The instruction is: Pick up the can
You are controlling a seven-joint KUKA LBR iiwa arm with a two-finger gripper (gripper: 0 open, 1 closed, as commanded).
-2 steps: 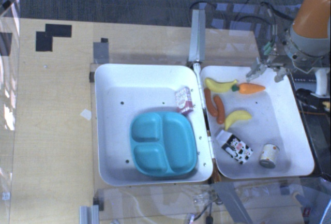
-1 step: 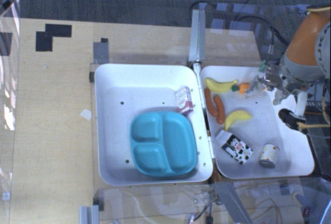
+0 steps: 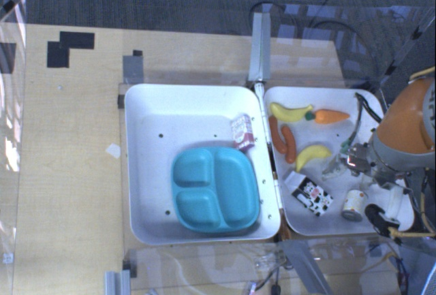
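A small red-and-white can [image 3: 242, 131] lies on its side in the left bin [image 3: 146, 150], against the bin's right wall and just above the blue divided plate [image 3: 215, 189]. My gripper [image 3: 349, 156] hangs low over the middle of the right bin [image 3: 294, 97], well to the right of that can, beside the lower yellow banana [image 3: 311, 154]. Nothing shows in its grasp. The grey arm with its orange band [image 3: 407, 125] hides the bin's right side.
The right bin also holds a second banana [image 3: 289, 112], a carrot [image 3: 330, 116], a red sausage [image 3: 285, 140], a black-and-white patterned box [image 3: 313, 195] and a small white cylinder [image 3: 353, 204]. A metal divider [image 3: 259, 48] stands between the bins.
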